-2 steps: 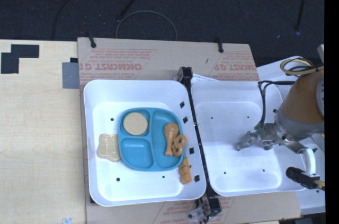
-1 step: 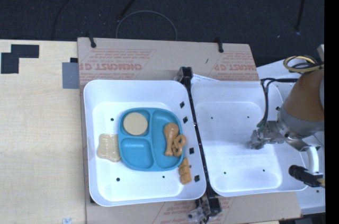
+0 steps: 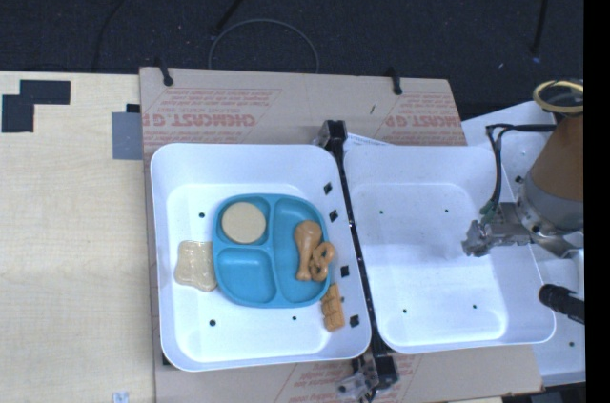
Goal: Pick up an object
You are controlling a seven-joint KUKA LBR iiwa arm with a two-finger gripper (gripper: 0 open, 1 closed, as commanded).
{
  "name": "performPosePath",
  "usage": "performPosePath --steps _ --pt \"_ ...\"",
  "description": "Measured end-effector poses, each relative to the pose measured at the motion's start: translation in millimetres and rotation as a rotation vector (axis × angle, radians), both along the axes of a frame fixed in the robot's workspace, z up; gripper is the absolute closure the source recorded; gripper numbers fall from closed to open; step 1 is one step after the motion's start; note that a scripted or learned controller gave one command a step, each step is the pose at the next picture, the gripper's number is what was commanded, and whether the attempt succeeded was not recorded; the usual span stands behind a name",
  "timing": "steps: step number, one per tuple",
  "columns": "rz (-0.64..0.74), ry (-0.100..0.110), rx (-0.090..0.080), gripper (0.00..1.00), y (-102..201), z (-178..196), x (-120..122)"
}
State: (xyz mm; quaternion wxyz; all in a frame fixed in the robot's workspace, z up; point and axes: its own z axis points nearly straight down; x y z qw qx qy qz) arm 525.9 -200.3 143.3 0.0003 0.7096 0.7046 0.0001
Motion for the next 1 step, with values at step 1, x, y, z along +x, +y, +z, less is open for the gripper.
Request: performPosePath --steps 1 --pt "0.008 -0.002 -0.001 1.0 -4.7 62.5 2.2"
